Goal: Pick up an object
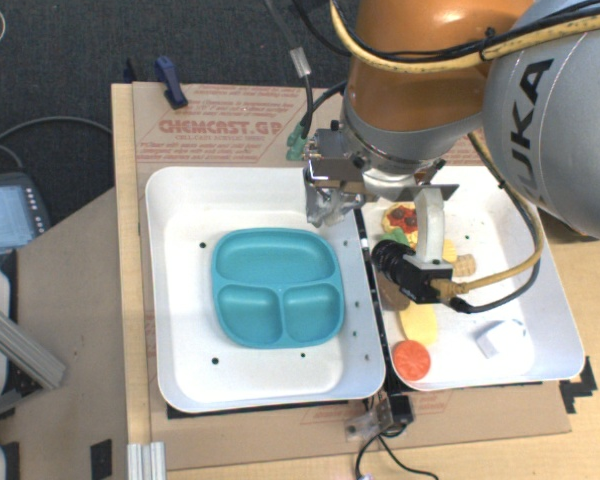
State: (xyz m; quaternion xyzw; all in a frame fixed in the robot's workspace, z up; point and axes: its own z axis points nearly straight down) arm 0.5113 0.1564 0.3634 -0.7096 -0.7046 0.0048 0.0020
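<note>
Closest to the camera is the arm itself: the big orange band (430, 18) and the grey body (565, 98) take up the top right of the camera view. Under it the gripper (330, 200) hangs right over the ridge where the two white bins meet, toward the far end, just off the far right corner of the teal plate. From this angle I honestly can't tell how far open it is or whether it has hold of anything, since the wrist covers too much.

Left bin (180, 228) has the teal plate (277, 286) lying flat in the middle. It has three compartments, one long one on the far side and two smaller ones on the near side.

Right bin (545, 303) has the small stuff. There's an orange-red round piece (412, 360) at the near left corner, touching a yellow piece (420, 324) just behind it. A small white block (492, 340) sits off to the right of those, with a tan bit (465, 265) further back. A red, yellow and green thing (400, 218) lies near the far end, partly hidden by the robot's hardware.

Both bins sit on a brown sheet (220, 118) with red print, on the table (75, 268). A blue clamp (170, 80) is on the sheet's far left edge.
</note>
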